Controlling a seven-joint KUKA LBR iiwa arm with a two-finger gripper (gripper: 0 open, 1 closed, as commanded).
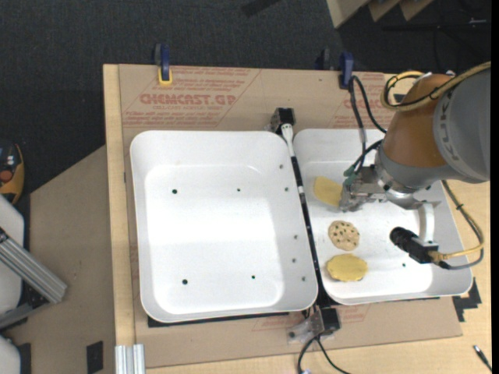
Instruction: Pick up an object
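Three small food-like pieces lie in the right bin (pixel 390 287): a yellow wedge (pixel 327 191) near its left wall, a round speckled cookie (pixel 344 234) below it, and a yellow disc (pixel 346 268) near the front. My gripper (pixel 352 195) hangs low over the bin, right beside the yellow wedge and touching or almost touching its right edge. The wrist hides the fingertips.
The left bin (pixel 156 209) lies alongside, sharing a middle wall with the right bin. The arm's grey and orange body covers the right bin's back right part. Clamps hold the brown board at the back edge.
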